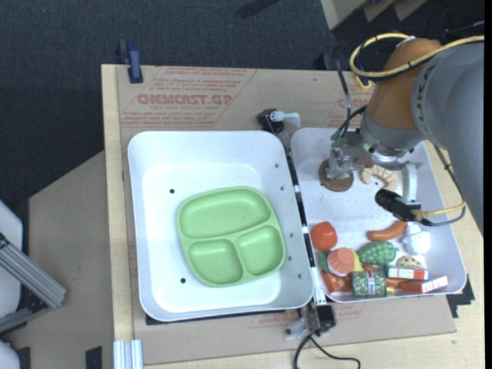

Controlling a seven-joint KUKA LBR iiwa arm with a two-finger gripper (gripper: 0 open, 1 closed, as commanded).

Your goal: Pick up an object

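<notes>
Gripper point(338, 164) stood low in the right bin point(450, 241), near its upper left corner, directly over a brown round object point(336, 181) on the bin floor; whether it touched or held that object could not be told. Bin walls lay close above and left, with open floor below, toward the toy food pile point(369, 271).

- The grey arm with the orange band point(400, 75) reaches in from the right of the camera view, bending downward at the wrist.
- Its two-finger pincer point(338, 167) points down, low at the far end of the right side.
- Yellow and black cables loop around the wrist.
</notes>
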